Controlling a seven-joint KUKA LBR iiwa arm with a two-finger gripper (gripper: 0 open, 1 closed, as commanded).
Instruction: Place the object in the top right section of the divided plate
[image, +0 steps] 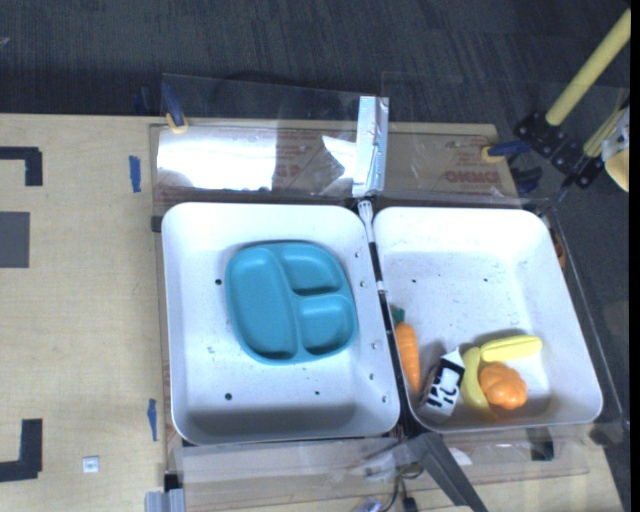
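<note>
Gripper state: whether it is apart or together cannot be told

Two shallow white bins sit side by side on a pale wooden bench. Left bin (190, 400) holds a blue divided plate (262, 305), lying flat near the bin's middle. The plate has one large section on its left and two smaller sections on its right; the top right section (305, 268) lies nearest the wall shared by the two bins.

Right bin (470, 255) holds every loose object, all crowded into its near end. An orange carrot (407, 358) lies lengthwise just beside the shared wall. To its right a small black and white object (445, 385) leans against a yellow object (512, 349). A round orange object (502, 386) rests on or against the yellow one, touching it; which of these is underneath is hard to tell. None of these objects is on the plate.

The far half of the right bin is open white floor. Around the plate a band of white floor runs on all sides. Between the carrot and the plate stand the two raised bin rims, pressed together. Behind the bins stands a clear plastic panel (265, 140), and a yellow rod (595, 60) with black clamps slants in at the far right corner
</note>
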